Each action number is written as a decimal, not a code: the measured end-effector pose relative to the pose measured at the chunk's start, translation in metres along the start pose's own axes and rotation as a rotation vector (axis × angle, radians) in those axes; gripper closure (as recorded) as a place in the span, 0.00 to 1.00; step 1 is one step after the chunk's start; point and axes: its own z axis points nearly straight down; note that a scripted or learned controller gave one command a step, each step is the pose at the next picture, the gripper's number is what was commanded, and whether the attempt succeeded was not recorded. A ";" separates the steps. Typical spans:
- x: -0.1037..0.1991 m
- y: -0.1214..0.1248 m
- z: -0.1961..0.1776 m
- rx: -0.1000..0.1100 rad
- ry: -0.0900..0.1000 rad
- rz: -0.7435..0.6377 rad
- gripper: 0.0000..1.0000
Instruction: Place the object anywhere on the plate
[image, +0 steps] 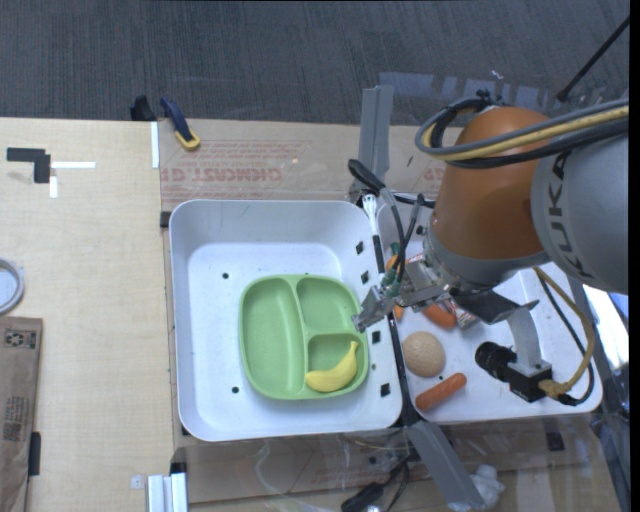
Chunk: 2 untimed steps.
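The big grey arm (540, 200) with its orange band leans in from the right and hides much of the right-hand bin (560, 395). The left-hand bin (200, 300) lies in full sight, and in it sits the green plate (270, 335) with its three compartments. A yellow banana (335, 370) already rests in the plate's small lower right compartment, curled against the rim. So the task's thing looks to be on the plate, and I'd judge the placing is done or nearly so.

The gripper (372, 312) hangs over the divide between the two bins, just beside the plate's right edge and a little above the banana. From where I stand I cannot tell how its fingers are set; the wrist and cables crowd that spot.

In the right bin I see a round tan ball (424, 354), an orange carrot (440, 391) near the front edge and another orange piece (438, 316) under the wrist.

If the step in hand is the retreat, the clean way is to lift straight up before swinging right, so nothing clips the plate rim or nudges the banana.
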 end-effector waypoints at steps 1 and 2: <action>0.071 0.031 0.040 0.003 0.000 -0.086 0.00; 0.118 0.055 0.094 0.002 -0.001 -0.208 0.00</action>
